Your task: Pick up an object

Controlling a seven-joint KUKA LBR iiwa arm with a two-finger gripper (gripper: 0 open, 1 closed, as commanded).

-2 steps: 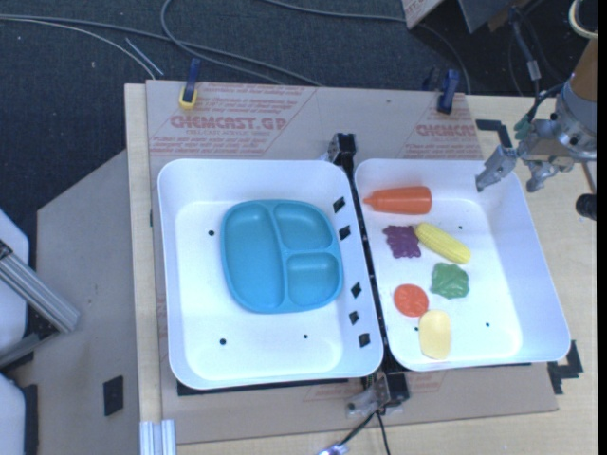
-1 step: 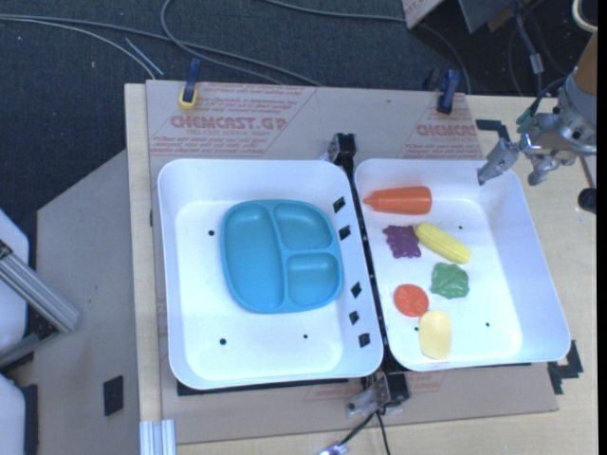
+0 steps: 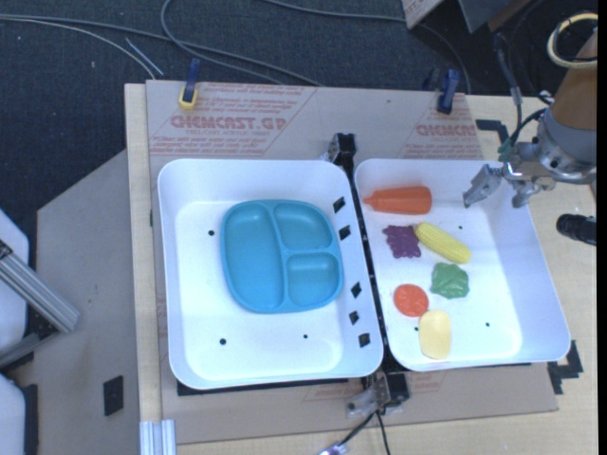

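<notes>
Nothing lifted yet: hand (image 3: pixel 500 186) open, gripping nothing, over right bin (image 3: pixel 531 282) far edge; carrot (image 3: pixel 398 199), corn (image 3: pixel 443 243), other toy food resting inside.

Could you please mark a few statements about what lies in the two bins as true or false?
1. The blue divided plate lies in the left bin. True.
2. The carrot lies on the plate. False: it lies in the right bin, near its far edge.
3. The corn cob lies between the purple grapes and the gripper. True.
4. The gripper holds the green vegetable. False: the vegetable lies on the bin floor, apart from it.
</notes>
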